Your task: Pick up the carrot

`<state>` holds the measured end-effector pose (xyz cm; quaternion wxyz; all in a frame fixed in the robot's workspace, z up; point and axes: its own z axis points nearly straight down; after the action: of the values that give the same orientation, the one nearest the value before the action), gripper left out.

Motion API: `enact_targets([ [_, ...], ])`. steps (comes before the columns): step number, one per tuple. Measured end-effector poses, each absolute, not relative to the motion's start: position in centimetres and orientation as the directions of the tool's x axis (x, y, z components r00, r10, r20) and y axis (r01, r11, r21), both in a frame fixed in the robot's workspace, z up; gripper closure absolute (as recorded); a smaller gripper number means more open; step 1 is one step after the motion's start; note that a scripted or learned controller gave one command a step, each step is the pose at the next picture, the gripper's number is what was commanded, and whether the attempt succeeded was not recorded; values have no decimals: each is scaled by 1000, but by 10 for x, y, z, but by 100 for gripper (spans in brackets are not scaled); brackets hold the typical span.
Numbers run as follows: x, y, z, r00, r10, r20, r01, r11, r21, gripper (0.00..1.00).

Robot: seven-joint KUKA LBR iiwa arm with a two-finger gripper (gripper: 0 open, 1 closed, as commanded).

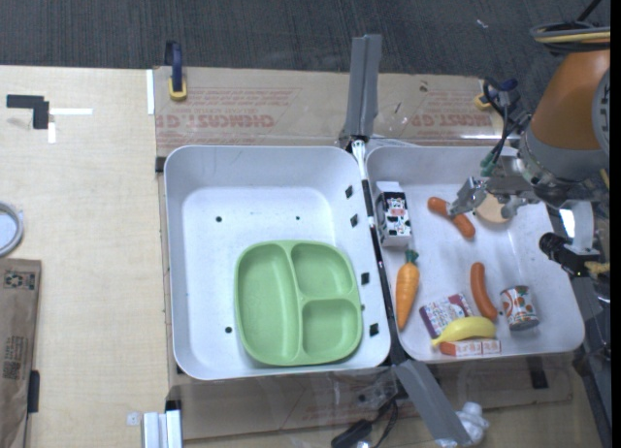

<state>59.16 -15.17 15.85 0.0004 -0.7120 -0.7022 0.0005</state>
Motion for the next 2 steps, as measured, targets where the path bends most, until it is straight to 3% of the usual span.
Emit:
enact_targets([
  [1,536,-94,91,-141,990,0,990,141,-3,0],
  [2,532,-155,179,-382,924,-1,924,382,0,0],
])
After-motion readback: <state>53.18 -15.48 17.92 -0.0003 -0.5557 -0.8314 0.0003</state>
